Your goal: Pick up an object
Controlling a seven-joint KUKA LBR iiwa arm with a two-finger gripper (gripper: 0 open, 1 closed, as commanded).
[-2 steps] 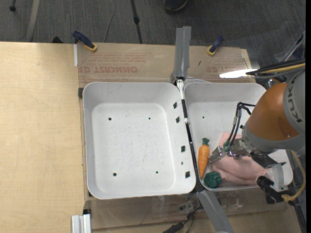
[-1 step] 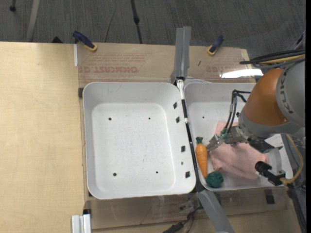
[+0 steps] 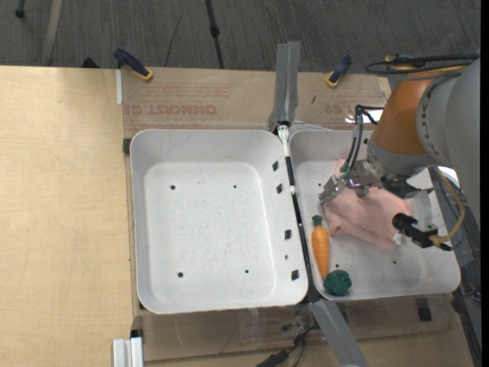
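The right bin (image 3: 435, 281) holds a pink soft object (image 3: 365, 219) lying crumpled at its middle. An orange carrot (image 3: 320, 248) lies along the bin's left wall, and a dark green round object (image 3: 338, 282) sits just below it in the front left corner. My gripper (image 3: 337, 189) is low over the upper left edge of the pink object and seems to touch it. The grey arm with its orange band (image 3: 401, 125) reaches in from the right and hides the bin's back right part.
The left bin (image 3: 141, 205) sits next to the right one, with a grey divider post (image 3: 286, 82) behind the seam between them. Two blue-and-yellow clamps (image 3: 131, 63) (image 3: 338, 69) grip the cardboard at the back. Black cables (image 3: 451, 205) hang beside the arm.
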